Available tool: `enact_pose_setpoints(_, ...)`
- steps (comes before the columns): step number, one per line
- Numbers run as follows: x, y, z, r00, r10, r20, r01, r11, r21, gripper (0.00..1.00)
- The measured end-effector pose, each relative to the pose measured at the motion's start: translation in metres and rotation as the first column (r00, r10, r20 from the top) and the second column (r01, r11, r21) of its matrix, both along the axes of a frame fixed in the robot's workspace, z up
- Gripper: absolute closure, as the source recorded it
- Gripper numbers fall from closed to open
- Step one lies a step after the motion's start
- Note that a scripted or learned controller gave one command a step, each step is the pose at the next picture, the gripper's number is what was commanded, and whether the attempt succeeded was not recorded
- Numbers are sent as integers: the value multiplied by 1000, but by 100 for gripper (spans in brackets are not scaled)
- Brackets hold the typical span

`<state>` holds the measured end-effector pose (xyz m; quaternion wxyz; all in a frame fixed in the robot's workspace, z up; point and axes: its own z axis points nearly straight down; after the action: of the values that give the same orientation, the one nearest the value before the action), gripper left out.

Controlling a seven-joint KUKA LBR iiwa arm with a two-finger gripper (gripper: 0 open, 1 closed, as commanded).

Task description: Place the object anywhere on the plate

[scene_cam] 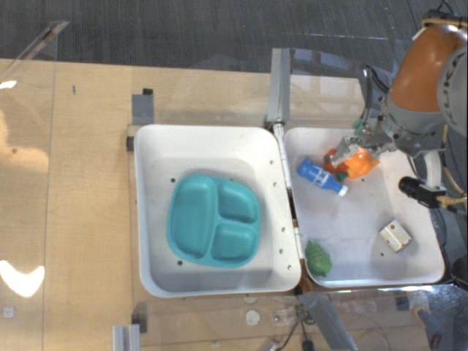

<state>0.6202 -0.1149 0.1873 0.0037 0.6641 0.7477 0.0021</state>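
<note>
Here the orange toy point(357, 164) lies directly beneath the jaws point(363, 140).

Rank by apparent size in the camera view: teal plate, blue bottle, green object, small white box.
1. teal plate
2. blue bottle
3. green object and small white box: these look too alike to rank.

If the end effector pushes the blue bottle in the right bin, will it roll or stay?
The blue bottle lies on its side and looks cylindrical, so it would probably roll. It looks like smooth plastic, perhaps slippery. The orange object nearly touching it might block it.
</note>
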Motion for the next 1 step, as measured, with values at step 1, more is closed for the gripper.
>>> enact_pose_setpoints(1, -19, 78, 11, 1000, -25, -3, 25, 1000, 3, 100)
